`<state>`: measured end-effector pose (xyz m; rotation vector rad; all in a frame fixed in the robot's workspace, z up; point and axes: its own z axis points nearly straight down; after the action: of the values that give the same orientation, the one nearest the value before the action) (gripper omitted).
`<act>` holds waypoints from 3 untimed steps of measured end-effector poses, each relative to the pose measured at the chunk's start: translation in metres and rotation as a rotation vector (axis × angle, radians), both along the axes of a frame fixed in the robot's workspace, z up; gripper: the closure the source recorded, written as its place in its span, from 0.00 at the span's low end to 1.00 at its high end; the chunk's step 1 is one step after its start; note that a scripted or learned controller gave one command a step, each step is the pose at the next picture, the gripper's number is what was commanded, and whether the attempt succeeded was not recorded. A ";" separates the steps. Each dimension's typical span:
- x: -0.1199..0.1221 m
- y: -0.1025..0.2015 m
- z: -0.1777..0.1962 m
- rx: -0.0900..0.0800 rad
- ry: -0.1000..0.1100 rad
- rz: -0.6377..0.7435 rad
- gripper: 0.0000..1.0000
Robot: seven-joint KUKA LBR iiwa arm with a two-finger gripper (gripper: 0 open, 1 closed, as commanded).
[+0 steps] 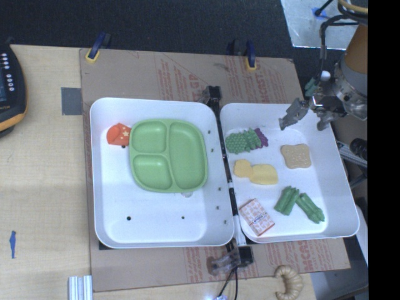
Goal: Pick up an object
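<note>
My gripper [304, 122] hangs over the far edge of the right bin [337, 167], its two fingers spread open with nothing between them. Below it in that bin lie a tan toast slice [295, 156], a green and purple bunch of grapes [245, 140], a yellow piece [256, 172], green bean pods [300, 204] and a red-and-white packet [256, 216]. The toast slice is the nearest, just in front of the fingers.
The left bin [112, 217] holds a green divided plate [169, 155] and a small red object [118, 134] at its far left. A black-and-orange controller [9, 92] lies at the bench's left edge. A tan curled item [289, 282] rests in front of the bins.
</note>
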<state>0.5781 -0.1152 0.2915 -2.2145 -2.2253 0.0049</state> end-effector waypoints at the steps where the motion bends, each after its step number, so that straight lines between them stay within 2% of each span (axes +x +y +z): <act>1: -0.003 -0.008 -0.138 0.001 0.011 -0.001 0.00; 2: -0.006 -0.011 -0.203 0.001 0.005 -0.001 0.00; 3: -0.081 -0.069 -0.192 0.000 0.006 -0.010 0.00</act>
<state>0.4973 -0.1846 0.0992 -2.2226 -2.2113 0.0106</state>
